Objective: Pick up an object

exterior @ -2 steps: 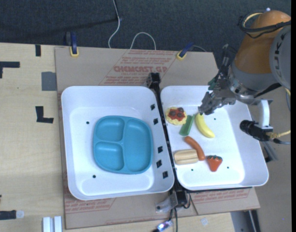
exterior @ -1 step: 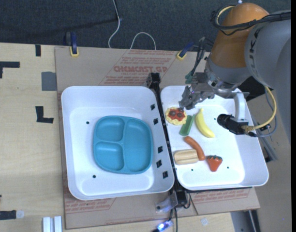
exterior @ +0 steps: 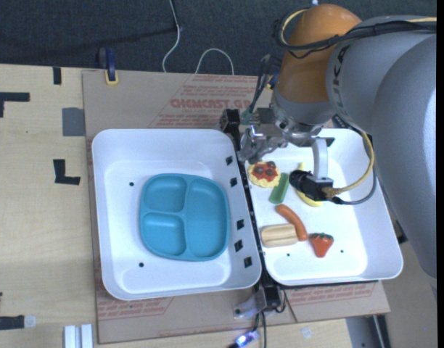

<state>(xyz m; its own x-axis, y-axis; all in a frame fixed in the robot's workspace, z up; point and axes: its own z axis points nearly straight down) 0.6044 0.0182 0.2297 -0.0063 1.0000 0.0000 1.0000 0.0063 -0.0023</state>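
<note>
The right bin (exterior: 367,263) holds several toy foods: a small pizza slice (exterior: 264,173), a green piece (exterior: 280,188), a yellow banana-like piece (exterior: 309,196) partly under a black part, an orange-red sausage (exterior: 292,220), a tan bread roll (exterior: 278,235) and a strawberry-like red piece (exterior: 321,244). My gripper (exterior: 257,145) hangs from the grey arm with its orange band (exterior: 313,56), low at the bin's back left corner, just above the pizza slice. I see nothing between its fingers.
The left bin (exterior: 113,194) holds a blue sectioned plate (exterior: 184,216). Black clips (exterior: 240,223) line the wall between the two bins. The big grey arm covers the right bin's back right. A yellow cable (exterior: 363,183) loops over that bin.
</note>
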